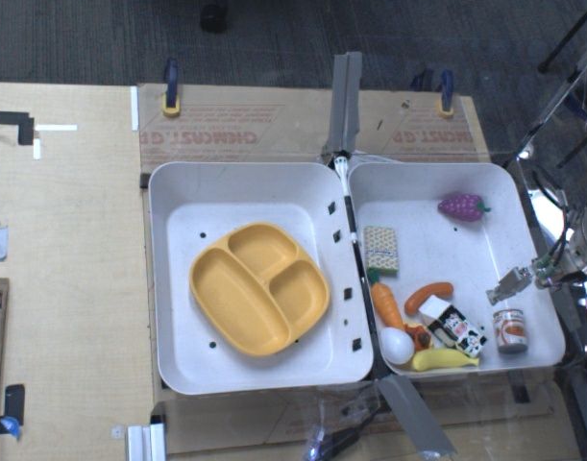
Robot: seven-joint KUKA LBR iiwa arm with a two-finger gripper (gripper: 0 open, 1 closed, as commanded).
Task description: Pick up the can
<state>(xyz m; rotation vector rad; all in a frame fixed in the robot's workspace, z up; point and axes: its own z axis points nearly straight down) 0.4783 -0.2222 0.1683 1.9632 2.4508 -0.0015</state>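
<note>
Can [510, 331] first: we are seeing it standing upright in the near right corner of the right bin [524, 205], close to the bin's right wall. Just beyond it, toward the far side, the gripper [520, 279] is reaching in from the right edge, hanging above the can and a little to its left; we cannot tell how it is set from this angle, and nothing is showing in its grasp.

We are finding the rest of the right bin's contents crowding its near left part. A patterned sponge [380, 250] is lying by the left wall. Nearer to us, a carrot [385, 305] is lying beside a sausage [428, 295], and a small black-and-white carton [455, 327] is sitting just right of them. A white egg [397, 345] and a banana [444, 359] are resting along the near wall, the banana well left of the can. A bunch of purple grapes [462, 206] is sitting alone toward the far right.

In the left bin [163, 257] we are seeing a yellow divided plate [259, 287], lying flat near the middle.
</note>
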